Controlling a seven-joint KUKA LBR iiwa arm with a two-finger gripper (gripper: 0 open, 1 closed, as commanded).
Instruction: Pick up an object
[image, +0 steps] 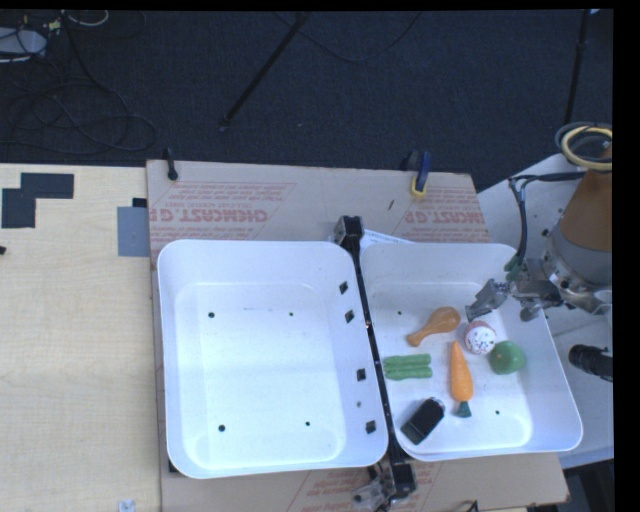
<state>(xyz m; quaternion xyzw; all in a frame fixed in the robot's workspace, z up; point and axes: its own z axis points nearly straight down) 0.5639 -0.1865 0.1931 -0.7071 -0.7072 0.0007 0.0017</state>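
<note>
**A:** Black block thing (423, 420) sits nearest, low in the right bin (545, 425). Above it the orange carrot (460, 373), long axis near-to-far, thin end toward the camera.

**B:** Looks like stiff, light plastic, probably slick. I'd pinch it across the fat middle. Green bean pod (407, 367) lies crosswise beside it.

**A:** Gripper (490, 297) hovers just past the speckled ball (480, 339), fingers spread, holding nothing.

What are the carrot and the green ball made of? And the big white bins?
The carrot looks like smooth toy plastic: even orange colour, slight sheen. The green ball seems plastic or rubber; its surface is plain and the picture leaves it open. The white bins look like thin glossy moulded plastic, with rounded corners and shiny rims.
</note>
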